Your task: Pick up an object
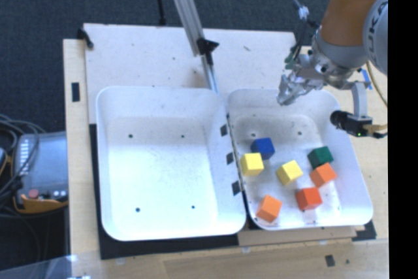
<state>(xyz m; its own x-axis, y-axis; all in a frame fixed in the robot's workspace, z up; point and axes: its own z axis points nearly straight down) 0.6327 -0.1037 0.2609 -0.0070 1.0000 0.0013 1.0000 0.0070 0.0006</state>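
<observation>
Currently I see the gripper (288,96) above the far rim of the right bin (356,160), carrying nothing; I cannot tell its state. Target candidates: blue cube (263,147), two yellow cubes (252,163), green, orange and red, clustered close. Risk, in my judgement: descent clips a neighbour, or the cube slips sideways
</observation>
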